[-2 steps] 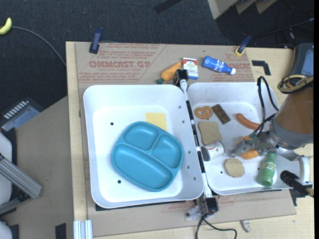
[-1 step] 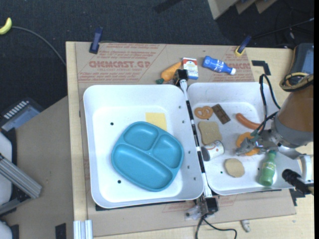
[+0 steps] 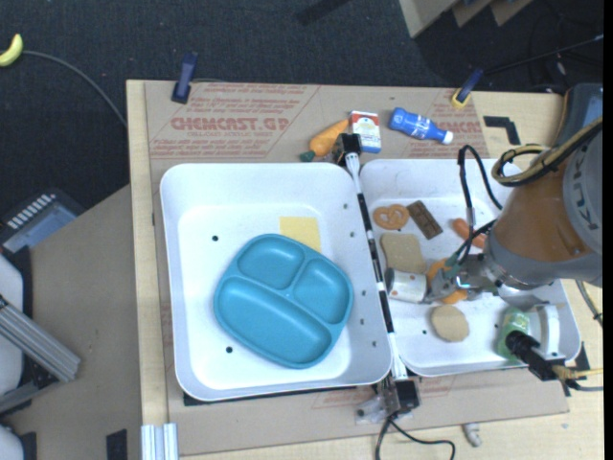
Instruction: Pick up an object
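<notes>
The right bin [image 3: 412, 175] holds a pretzel [image 3: 390, 218], a brown bar [image 3: 424, 218], a tan slice [image 3: 402, 251], a small white block [image 3: 407, 287], a round tan cookie [image 3: 449, 324] and a small orange piece [image 3: 461, 227]. My gripper [image 3: 450, 281] is low in the middle of this bin, just right of the white block and just above the cookie. Some small orange bits show at its tip. The grey and orange wrist hides whatever lies under it to the right.
The left bin [image 3: 192, 199] carries a blue divided plate [image 3: 283, 298] and a yellow cheese slice [image 3: 300, 229]. A green and white object [image 3: 517, 332] lies at the right bin's near right corner. Behind the bins lie a blue bottle [image 3: 419, 126], a small carton [image 3: 365, 130] and a carrot [image 3: 329, 137].
</notes>
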{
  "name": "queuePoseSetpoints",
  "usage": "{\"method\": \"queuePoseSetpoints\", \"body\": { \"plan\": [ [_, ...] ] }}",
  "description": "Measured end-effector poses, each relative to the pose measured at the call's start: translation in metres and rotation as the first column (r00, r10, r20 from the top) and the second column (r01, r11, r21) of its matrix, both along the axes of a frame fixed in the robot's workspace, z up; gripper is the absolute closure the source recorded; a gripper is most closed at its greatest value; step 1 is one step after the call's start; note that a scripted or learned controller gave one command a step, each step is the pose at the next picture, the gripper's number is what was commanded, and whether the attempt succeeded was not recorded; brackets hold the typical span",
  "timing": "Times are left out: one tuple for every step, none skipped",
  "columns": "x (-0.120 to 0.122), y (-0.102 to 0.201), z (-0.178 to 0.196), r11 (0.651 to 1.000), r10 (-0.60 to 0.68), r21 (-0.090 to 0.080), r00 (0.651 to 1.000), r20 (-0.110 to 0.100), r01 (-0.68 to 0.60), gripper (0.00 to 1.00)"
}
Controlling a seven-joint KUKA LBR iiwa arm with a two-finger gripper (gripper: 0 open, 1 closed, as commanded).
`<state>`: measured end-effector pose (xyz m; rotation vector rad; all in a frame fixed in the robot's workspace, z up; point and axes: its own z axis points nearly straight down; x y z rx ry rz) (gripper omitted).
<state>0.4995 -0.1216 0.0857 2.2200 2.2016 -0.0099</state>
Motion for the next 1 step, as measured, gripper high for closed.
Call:
{"method": "queuePoseSetpoints", "body": {
  "plan": [
    [0.0536, 0.0751, 0.0995, 1.0, 0.011, 0.016, 1.0, -0.004, -0.01, 1.0]
  ]
}}
